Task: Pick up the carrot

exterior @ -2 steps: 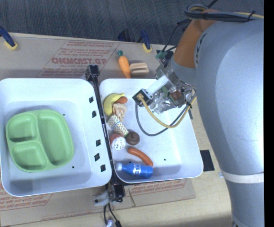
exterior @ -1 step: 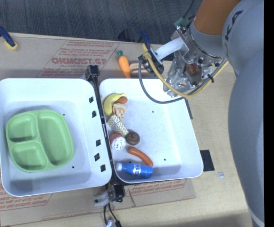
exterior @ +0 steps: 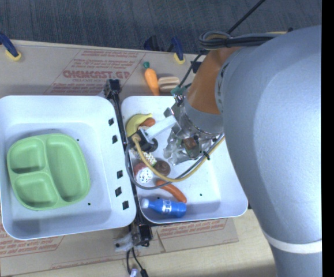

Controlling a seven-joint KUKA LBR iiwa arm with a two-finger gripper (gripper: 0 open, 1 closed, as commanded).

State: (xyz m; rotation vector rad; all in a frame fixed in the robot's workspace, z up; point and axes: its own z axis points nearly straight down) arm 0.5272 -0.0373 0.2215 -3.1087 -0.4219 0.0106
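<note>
Cardboard-covered surface (exterior: 92,68) w/ two white bins side by side. The left bin (exterior: 5,114) carries a green divided plate (exterior: 48,169); the right bin (exterior: 227,198) holds the clutter.

The carrot (exterior: 172,192) lies in the right bin, near its front wall, orange and tapered. A blue bottle (exterior: 164,207) sits just beside it on the front side, and a white die (exterior: 145,176) is near its upper-left end. A second carrot w/ green top (exterior: 150,79) lies outside on the cardboard, behind the bin. I take the in-bin one as the target, since it's w/in reach.

The gripper (exterior: 179,148) hangs over the bin's middle, beside a banana (exterior: 139,123). Can't tell its state: it's too cluttered and blurred there. Nothing orange shows in it.

Key relation: the carrot is apart from the gripper, toward the bin's front. Its long axis runs upper left to lower right in view. The gripper prob. needs to close across that axis. The bottle could get nudged.
</note>
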